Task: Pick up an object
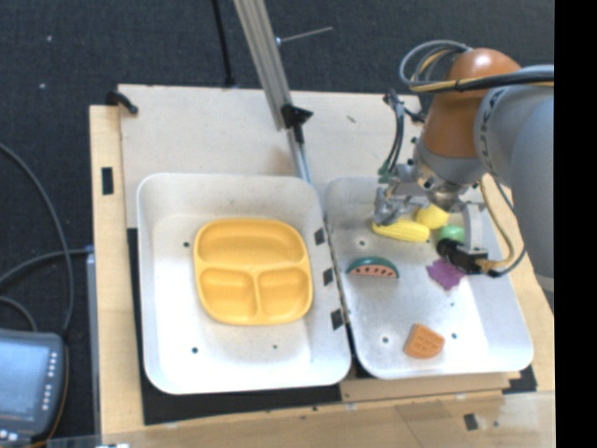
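My gripper (394,205) is low over the back of the right bin (485,343), reaching in from the right. Directly beneath and touching its tip lies a long yellow toy (403,231), perhaps a corn cob or banana. A rounder yellow piece (432,217) and a small green piece (451,233) sit just to the right of it, partly hidden by the wrist. A watermelon slice (373,269) lies in front of the gripper. Further right is a purple piece (445,274), and an orange wedge (423,342) lies near the bin's front.
The left bin (168,343) holds a yellow divided plate (252,269). A slanted metal post (270,73) rises behind the bins, ending at a bracket between them. A black cable (485,267) hangs from the wrist over the right bin.
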You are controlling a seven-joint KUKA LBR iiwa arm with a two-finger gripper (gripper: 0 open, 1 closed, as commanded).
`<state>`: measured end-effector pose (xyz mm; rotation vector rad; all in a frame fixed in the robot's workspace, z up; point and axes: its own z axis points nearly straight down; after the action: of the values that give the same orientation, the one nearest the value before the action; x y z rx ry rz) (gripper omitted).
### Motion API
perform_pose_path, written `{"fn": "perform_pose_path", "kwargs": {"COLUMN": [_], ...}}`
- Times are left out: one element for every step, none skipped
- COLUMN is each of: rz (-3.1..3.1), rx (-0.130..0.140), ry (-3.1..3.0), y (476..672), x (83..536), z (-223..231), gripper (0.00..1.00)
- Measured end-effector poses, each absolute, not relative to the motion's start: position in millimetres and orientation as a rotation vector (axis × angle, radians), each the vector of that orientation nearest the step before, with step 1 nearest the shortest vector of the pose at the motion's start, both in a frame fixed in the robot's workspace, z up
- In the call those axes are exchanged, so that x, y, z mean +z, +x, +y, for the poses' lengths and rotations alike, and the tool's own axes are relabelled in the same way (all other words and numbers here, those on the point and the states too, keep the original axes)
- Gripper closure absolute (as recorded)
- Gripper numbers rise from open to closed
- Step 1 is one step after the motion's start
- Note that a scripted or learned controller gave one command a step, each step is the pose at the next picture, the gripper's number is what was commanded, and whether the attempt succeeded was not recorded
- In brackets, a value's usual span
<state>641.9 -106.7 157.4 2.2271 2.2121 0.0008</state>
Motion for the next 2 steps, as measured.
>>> {"fn": "perform_pose_path", "kwargs": {"rz": [2.211,2.213], "rx": [0.006,0.002], "ry": [2.224,2.227], "y": [634.5,635.2], "x": [216.0,213.7], "z": [-105.4,-106.0], "gripper": [1.00,1.00]}}
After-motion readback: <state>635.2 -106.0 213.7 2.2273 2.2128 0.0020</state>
